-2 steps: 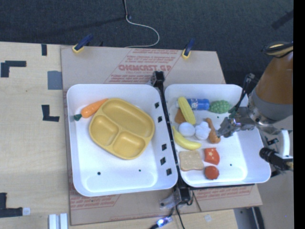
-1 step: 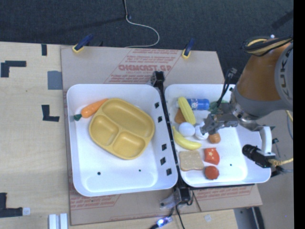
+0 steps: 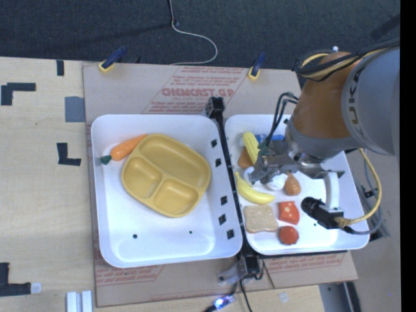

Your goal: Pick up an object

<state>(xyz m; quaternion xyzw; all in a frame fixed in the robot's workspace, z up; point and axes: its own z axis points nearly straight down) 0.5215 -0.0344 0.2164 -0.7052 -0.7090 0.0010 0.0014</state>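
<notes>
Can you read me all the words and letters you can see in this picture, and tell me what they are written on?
"CHEMGEAR" or something close, in big red letters, partly blurred: on the cardboard sheet under the bins.
Smaller red lines above and below it on that sheet: too blurred to read.
Red print on the cardboard's front edge: too small to read.
"KU", part of a longer name, cut off: on the grey arm.

The right bin (image 3: 354,239) is crowded: a banana (image 3: 253,192), a slice of bread (image 3: 260,219), a red wedge (image 3: 288,212), a tomato (image 3: 288,235), a corn cob (image 3: 250,147) and a brown pear-shaped piece (image 3: 292,185) lie close together, and the arm (image 3: 331,109) covers its upper part. In the left bin (image 3: 104,194) a yellow divided tray (image 3: 166,174) fills the middle with a carrot (image 3: 125,148) touching its upper left edge. Open floor lies along that bin's lower part and its left side.
</notes>
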